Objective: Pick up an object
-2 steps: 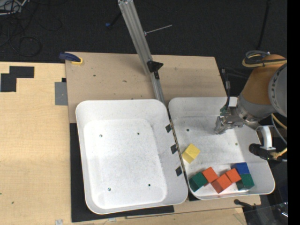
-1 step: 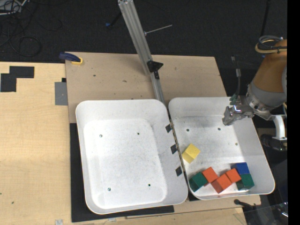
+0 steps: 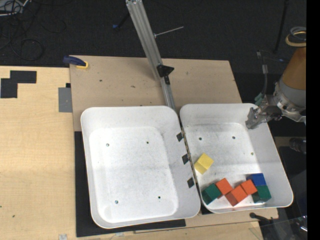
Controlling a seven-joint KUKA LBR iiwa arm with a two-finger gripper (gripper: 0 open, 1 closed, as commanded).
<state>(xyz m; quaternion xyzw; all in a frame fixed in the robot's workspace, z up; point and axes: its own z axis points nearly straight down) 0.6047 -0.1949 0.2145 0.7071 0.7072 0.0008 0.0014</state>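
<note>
Arm enters from right edge, orange band visible above grey wrist, wrist angled down and leftward. Gripper (image 3: 253, 118) sits over far right rim of right bin (image 3: 225, 115), well apart from the blocks; finger spread too small and blurred to tell, nothing seen between them. Blocks lie in the right bin's near part: yellow block (image 3: 203, 163) alone near the bin's left wall, tilted; nearer and to the right a cluster: green block (image 3: 211, 192), orange block (image 3: 224, 186), second orange block (image 3: 239, 192), blue block (image 3: 257, 179), dark green block (image 3: 261, 194), touching or just beside one another. Left bin (image 3: 100, 119) sits beside it. Metal rail (image 3: 148, 41) slants from far side down toward the gap between bins.
</note>
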